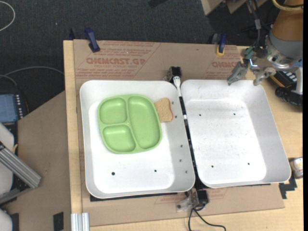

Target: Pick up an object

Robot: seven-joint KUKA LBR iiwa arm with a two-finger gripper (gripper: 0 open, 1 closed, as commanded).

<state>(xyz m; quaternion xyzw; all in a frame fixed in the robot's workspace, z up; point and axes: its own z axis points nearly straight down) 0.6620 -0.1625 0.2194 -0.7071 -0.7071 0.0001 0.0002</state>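
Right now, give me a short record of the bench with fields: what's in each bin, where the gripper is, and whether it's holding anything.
left bin: holds a green divided plate with three compartments and a tan cracker-like piece
cracker position: lying flat, touching the plate's right edge
right bin: white floor with small dark specks
gripper: above the far right corner of the right bin, fingers spread apart
held object: none between the fingers
task state: pick not yet made
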